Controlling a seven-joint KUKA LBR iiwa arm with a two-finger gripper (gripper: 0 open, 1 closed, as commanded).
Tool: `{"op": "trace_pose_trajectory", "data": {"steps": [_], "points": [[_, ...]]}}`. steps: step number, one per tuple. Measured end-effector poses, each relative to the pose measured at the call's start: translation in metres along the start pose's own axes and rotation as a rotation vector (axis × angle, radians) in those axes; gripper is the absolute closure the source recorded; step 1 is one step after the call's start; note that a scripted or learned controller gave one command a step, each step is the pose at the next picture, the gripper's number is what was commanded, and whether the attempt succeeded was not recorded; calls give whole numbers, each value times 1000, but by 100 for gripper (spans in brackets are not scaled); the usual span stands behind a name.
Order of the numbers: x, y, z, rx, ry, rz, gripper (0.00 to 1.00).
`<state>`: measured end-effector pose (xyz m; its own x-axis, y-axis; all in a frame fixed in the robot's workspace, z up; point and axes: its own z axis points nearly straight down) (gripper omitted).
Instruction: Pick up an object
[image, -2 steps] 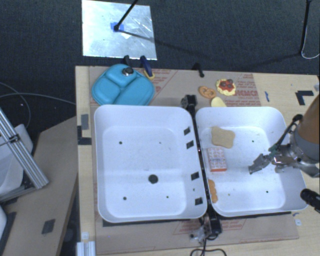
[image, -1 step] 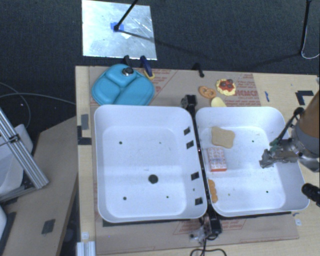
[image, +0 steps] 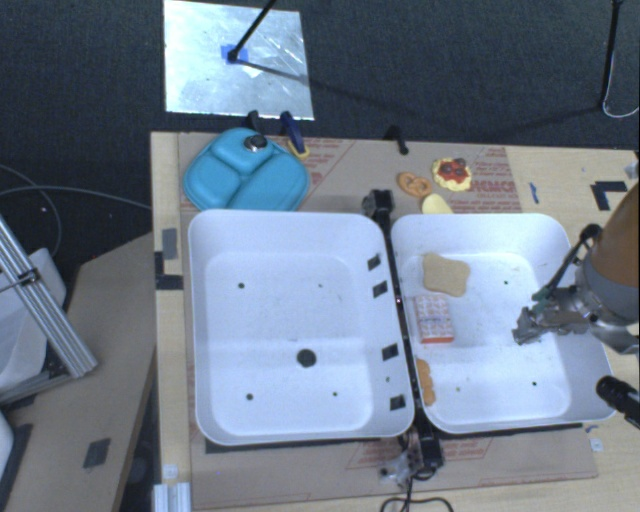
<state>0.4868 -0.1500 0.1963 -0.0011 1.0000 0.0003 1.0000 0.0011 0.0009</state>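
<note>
Camera view: jaws (image: 527, 330) over right bin (image: 560, 240), their opening impossible to tell.

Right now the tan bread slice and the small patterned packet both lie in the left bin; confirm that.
Wrong bin. The camera view shows the tan bread slice and the small patterned packet both lying in the right bin, near its left wall.
</note>
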Motion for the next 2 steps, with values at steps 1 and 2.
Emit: {"op": "trace_pose_trajectory", "data": {"steps": [1,2], "points": [[77,1,-25,-4,2,-11,100],[150,1,-17,0,2,-10,100]]}}
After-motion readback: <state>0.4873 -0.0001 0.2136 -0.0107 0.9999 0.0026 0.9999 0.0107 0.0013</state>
